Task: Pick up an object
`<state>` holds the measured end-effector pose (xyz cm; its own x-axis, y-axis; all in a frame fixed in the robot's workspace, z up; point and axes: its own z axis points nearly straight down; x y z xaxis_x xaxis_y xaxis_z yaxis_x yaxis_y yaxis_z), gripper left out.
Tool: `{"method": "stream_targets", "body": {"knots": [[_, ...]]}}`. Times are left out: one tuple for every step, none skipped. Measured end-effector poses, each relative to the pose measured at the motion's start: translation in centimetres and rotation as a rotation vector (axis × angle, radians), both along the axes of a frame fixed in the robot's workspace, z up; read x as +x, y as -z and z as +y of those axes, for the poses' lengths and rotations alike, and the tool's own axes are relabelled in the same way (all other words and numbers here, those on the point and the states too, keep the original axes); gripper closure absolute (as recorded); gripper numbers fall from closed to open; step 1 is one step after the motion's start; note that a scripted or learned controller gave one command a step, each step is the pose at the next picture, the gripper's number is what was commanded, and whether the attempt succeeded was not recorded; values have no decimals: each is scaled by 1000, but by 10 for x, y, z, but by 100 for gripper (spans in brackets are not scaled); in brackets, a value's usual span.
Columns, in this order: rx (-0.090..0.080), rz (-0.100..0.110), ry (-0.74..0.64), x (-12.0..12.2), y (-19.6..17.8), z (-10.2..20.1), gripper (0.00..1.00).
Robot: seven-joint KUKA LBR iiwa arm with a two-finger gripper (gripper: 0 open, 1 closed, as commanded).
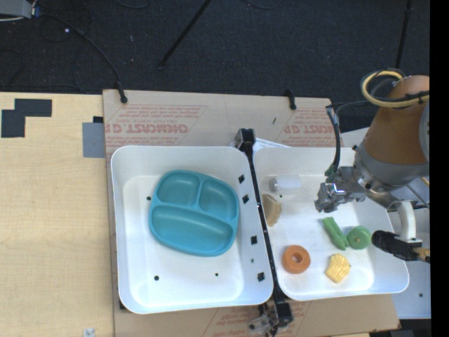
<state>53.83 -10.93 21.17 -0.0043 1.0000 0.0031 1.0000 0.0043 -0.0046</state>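
The right bin [309, 290] holds several small items. An orange ring [296, 258] lies near its front, with a yellow corn-like piece [338, 267] to its right. A green stick [334, 232] and a green round piece [360, 238] lie toward the right wall. A tan wedge [271, 210] rests against the divider, and a small white cylinder [284, 184] lies near the back. My gripper [328, 201] hangs over the right bin, just above and left of the green stick. Nothing shows between its fingers.
The left bin [133, 286] carries a teal divided plate [194, 212]. A black divider bar [256, 216] runs between the two bins. The arm's grey and orange body [396, 139] looms over the right bin's far right corner.
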Motion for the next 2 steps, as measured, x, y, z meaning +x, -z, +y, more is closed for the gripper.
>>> {"method": "stream_targets", "body": {"knots": [[0, 0, 0, 1, 8, 53, 100], [-3, -2, 0, 10, 0, 105, 100]]}}
